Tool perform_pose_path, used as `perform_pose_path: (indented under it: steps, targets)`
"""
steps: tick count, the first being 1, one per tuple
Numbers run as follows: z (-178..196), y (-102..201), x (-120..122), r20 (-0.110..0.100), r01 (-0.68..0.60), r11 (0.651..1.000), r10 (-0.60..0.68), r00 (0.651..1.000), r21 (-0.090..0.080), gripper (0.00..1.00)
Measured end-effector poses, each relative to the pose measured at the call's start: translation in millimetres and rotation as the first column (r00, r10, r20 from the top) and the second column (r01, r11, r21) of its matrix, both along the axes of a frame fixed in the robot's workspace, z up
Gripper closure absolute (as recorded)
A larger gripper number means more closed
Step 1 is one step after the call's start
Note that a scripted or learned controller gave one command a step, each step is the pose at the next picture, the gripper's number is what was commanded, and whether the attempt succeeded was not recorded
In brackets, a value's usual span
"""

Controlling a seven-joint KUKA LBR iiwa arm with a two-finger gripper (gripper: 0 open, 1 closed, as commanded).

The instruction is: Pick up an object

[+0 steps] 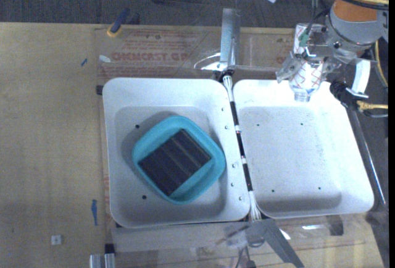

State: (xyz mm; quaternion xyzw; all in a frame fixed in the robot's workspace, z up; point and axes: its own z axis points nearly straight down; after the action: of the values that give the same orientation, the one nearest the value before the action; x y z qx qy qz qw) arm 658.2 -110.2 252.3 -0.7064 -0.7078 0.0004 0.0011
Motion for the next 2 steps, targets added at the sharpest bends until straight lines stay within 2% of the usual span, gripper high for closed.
perform_pose_path:
  steps: [1, 2]
  targets:
    - [0, 0, 0, 0.0, 0.0, 1.0, 0.0, 1.0, 0.0, 0.0]
    - [-150, -64, 7, -0.001, -0.123, 0.992, 0.123, 0.992, -0.004, 0.0]
